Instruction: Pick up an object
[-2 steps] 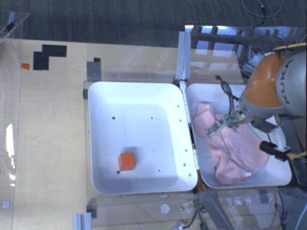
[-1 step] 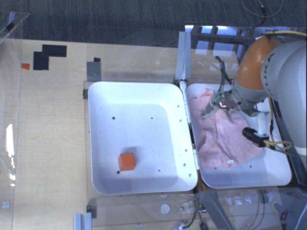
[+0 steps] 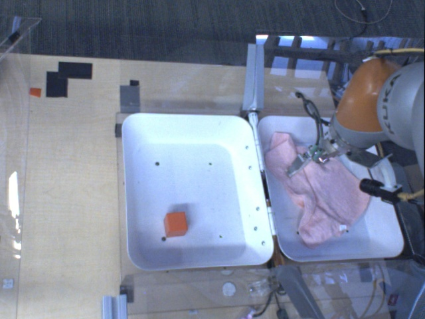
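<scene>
Wooden table (image 3: 66, 178) surface, pale, carrying two shallow white bins side by side.

Far left of table: small orange marker (image 3: 35, 92) and black L-shaped patch (image 3: 65, 78), both well apart from the bins.

Left bin (image 3: 192, 135): one orange cube (image 3: 176, 224) resting on the floor, near the front left corner, apart from every wall.

Right bin (image 3: 388, 241): pink cloth (image 3: 325, 198) spread loosely over the floor, crumpled, running from the rear left area toward the front centre.

Arm (image 3: 382, 108) entering from the right, grey with orange band, angled down into the right bin.

Jaws (image 3: 312, 158) positioned low over the upper part of the pink cloth, touching or just above the fabric. Contact not confirmed. Jaw state: cannot tell whether apart or together. No cloth visibly lifted between the jaws.
</scene>
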`<action>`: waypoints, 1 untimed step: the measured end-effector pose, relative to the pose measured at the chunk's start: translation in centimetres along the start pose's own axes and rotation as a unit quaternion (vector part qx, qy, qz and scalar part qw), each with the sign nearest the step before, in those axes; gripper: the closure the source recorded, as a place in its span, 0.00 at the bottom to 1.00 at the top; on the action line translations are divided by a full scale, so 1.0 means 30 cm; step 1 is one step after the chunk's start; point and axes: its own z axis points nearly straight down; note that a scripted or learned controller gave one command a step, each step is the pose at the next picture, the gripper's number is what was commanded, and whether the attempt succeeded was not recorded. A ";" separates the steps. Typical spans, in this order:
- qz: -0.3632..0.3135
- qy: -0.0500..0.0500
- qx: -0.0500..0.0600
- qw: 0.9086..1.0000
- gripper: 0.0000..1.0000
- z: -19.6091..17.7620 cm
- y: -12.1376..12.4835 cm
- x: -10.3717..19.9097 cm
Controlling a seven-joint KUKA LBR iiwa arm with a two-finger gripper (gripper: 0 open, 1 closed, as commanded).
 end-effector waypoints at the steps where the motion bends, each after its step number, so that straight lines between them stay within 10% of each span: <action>1: 0.028 -0.001 -0.002 1.000 0.00 -0.008 -0.205 0.130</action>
